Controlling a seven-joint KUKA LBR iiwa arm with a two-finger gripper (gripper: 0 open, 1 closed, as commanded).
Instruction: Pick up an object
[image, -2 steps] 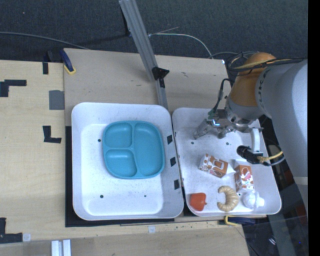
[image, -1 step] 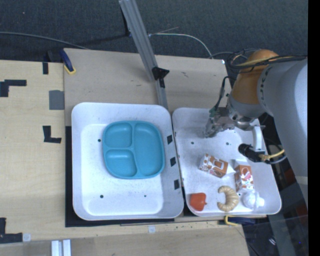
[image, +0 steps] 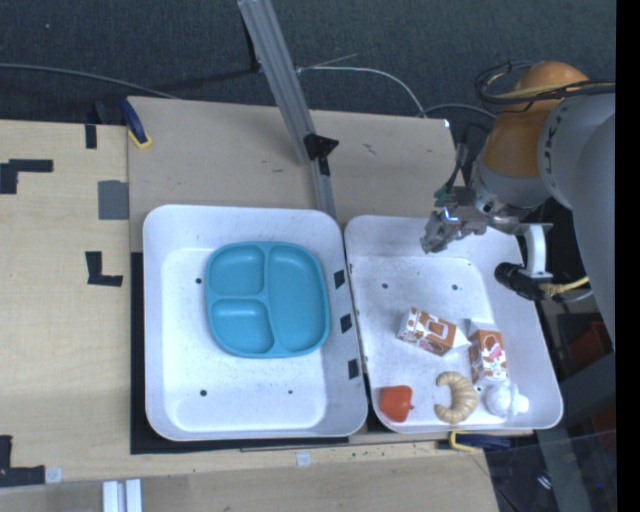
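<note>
Pale wood bench top (image: 60, 330) is showing black tape marks along its left side; dark carpet is running behind the far edge, with a grey metal post (image: 285, 90) slanting down toward the bins. Left white bin (image: 170, 300) is holding a blue divided plate (image: 267, 299), lying flat near its middle. Right white bin (image: 400, 240) is carrying the objects along its near side: red pepper-like piece (image: 396, 402) at the near left corner, brown-and-white carton (image: 429, 332) further in, croissant (image: 456, 395) beside a second carton (image: 488, 355), and a small white item (image: 502, 401) at the near right. Carton printing is too small to read. Gripper (image: 437, 236) is hanging over the far edge of the right bin, well apart from the objects, gripping nothing; finger state: cannot tell.
</note>
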